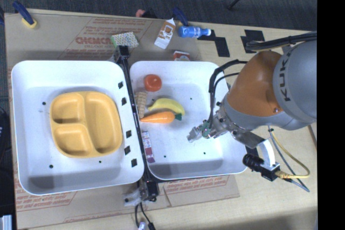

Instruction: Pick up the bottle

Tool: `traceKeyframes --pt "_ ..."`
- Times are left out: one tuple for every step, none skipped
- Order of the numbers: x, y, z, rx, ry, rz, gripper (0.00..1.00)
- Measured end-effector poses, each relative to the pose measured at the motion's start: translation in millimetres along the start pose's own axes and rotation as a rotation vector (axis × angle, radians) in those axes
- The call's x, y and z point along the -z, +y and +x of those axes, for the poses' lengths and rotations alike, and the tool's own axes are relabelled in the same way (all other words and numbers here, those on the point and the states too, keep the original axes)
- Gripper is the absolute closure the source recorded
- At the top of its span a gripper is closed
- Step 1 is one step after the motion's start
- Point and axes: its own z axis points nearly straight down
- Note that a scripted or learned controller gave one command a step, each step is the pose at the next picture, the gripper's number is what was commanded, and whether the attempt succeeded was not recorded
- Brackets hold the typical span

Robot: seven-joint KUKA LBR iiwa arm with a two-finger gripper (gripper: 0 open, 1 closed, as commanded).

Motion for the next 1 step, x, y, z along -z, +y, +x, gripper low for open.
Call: traceKeyframes --pt "77.0 -13.0 -35.2 -0.338 -0.002 -0.002 1.0"
